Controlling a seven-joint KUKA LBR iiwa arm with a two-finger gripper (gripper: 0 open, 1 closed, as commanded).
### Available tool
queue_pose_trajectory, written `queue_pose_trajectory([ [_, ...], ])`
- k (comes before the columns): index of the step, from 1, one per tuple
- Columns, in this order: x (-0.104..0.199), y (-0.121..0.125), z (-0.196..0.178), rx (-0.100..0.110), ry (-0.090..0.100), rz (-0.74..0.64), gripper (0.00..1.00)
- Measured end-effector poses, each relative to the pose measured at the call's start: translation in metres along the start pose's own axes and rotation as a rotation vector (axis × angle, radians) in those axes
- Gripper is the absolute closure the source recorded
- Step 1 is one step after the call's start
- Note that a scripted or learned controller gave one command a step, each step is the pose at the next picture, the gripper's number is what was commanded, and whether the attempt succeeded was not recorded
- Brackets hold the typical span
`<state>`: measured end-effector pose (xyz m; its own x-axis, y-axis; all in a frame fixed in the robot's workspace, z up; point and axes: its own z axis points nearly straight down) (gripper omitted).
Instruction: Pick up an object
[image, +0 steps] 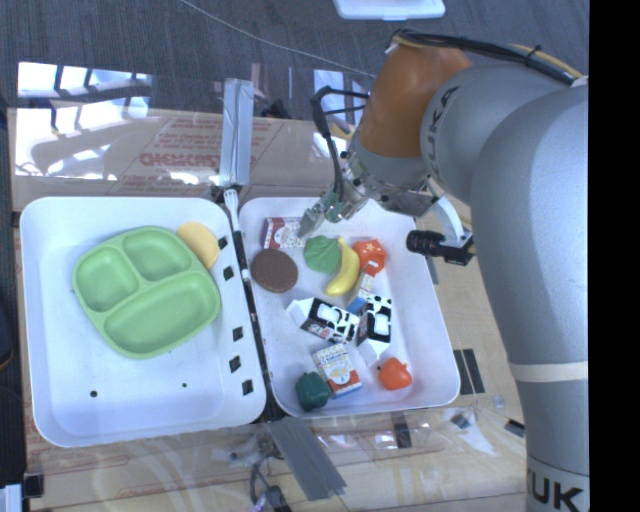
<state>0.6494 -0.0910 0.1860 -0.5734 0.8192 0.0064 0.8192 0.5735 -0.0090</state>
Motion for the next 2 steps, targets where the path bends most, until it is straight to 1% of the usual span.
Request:
queue_pose_trajectory([
  [1,0.050,0.044,-0.045,-0.006,-0.005,0.099,1.00],
  [2,0.005,-0.040,0.026,0.001,0.000,0.057,1.00],
])
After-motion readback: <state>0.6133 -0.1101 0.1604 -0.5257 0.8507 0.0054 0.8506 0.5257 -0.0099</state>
